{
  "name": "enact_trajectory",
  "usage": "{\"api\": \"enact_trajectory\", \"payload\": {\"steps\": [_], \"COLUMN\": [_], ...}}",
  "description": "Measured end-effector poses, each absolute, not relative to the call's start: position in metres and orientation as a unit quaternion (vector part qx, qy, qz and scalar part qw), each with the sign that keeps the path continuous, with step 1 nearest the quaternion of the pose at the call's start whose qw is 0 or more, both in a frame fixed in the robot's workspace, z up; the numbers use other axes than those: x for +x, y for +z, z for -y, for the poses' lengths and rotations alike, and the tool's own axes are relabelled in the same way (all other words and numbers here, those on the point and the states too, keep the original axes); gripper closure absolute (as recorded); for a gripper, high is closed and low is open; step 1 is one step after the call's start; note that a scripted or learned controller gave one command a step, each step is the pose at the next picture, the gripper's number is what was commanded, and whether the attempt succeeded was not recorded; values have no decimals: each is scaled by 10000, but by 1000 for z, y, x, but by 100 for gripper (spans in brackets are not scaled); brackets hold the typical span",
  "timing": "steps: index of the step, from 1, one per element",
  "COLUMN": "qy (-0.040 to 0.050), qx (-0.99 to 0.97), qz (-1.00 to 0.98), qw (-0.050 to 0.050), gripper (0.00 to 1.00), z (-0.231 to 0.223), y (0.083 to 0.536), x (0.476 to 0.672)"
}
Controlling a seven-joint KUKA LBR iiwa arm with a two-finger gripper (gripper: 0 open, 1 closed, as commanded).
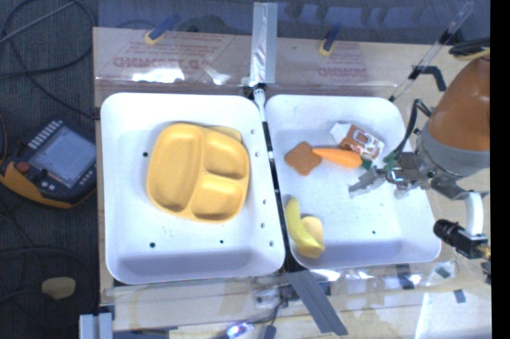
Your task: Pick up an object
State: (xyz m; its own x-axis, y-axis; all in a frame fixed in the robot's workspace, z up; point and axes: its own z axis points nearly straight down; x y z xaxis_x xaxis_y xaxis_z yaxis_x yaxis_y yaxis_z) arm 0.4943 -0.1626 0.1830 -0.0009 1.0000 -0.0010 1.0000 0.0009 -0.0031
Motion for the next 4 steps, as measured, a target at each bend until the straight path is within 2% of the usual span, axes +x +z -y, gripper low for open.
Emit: {"api": "enact_trajectory", "payload": {"steps": [1,2,3,4], "qy": [5,-16,-34,-51], "qx": [-7137,-6602,-6616,-6595], "qz": [7005,7511,7498,7516], "qw": [16,-76,-77,-79], "gripper": [0,0,0,0], "z": [182,146,100,112], "y": [136,93,93,93], "x": [551,632,584,533]}}
